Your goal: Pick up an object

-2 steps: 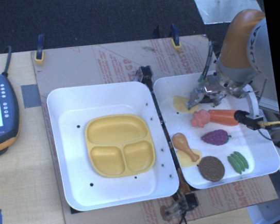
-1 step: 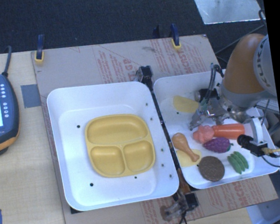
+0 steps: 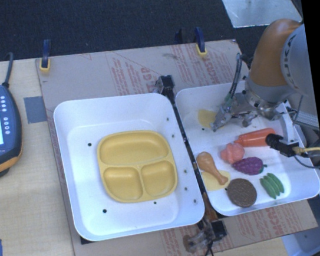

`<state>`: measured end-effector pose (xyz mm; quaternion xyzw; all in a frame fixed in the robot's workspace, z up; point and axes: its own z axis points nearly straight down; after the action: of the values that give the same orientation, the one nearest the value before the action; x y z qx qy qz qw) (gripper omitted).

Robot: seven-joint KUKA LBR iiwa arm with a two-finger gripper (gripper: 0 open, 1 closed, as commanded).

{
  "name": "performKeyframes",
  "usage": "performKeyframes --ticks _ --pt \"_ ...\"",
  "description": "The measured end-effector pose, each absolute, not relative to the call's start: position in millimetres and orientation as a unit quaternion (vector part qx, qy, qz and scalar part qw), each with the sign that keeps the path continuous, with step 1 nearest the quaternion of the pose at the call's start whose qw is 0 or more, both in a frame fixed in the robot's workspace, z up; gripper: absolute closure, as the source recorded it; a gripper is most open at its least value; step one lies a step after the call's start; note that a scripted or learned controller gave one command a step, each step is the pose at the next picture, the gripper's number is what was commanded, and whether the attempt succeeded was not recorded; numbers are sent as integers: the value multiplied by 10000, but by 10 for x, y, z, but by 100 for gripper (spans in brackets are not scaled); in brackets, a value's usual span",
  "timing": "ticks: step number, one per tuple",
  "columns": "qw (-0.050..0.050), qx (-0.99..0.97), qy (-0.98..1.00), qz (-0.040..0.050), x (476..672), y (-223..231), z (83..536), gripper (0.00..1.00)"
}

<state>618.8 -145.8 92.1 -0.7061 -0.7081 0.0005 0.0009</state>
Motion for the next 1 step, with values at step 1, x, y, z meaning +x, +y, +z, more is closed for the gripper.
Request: performKeyframes --ticks 1 --pt "15 -7055 -7087 17 5693 -1087 914 0"
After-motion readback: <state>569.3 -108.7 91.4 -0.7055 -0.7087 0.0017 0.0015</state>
